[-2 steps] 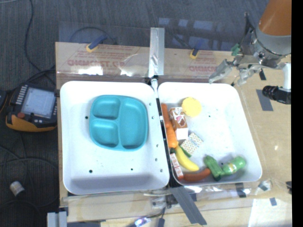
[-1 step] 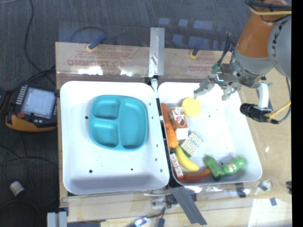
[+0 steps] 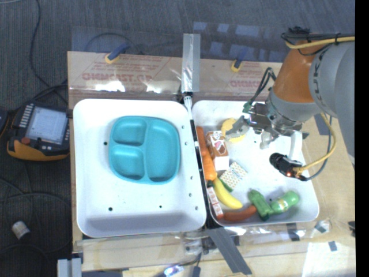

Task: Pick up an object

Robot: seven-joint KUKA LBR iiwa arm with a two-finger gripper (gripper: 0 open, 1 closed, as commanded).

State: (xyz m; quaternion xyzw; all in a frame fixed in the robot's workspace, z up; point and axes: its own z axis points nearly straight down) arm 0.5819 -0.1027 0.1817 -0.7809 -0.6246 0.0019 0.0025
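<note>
My gripper (image 3: 250, 136) hangs over the back of the right bin (image 3: 305, 209), its fingers (image 3: 236, 133) spread open with nothing between them. A yellow piece (image 3: 229, 123) lies just left of the left finger. Along the bin's left side lie an orange carrot (image 3: 208, 157), a small brown and red box (image 3: 218, 144) and a green-checked packet (image 3: 233, 175). Toward the front sit a banana (image 3: 226, 195), a red sausage-like piece (image 3: 236, 214), a dark green cucumber (image 3: 260, 204) and a light green bottle (image 3: 286, 201).
The left bin (image 3: 92, 212) holds a teal divided plate (image 3: 144, 149). A black cable end (image 3: 282, 163) with a yellow cord dangles from the wrist over the right bin. A handheld pendant (image 3: 39, 130) lies on the floor at far left. Bare white floor shows in the right bin's middle.
</note>
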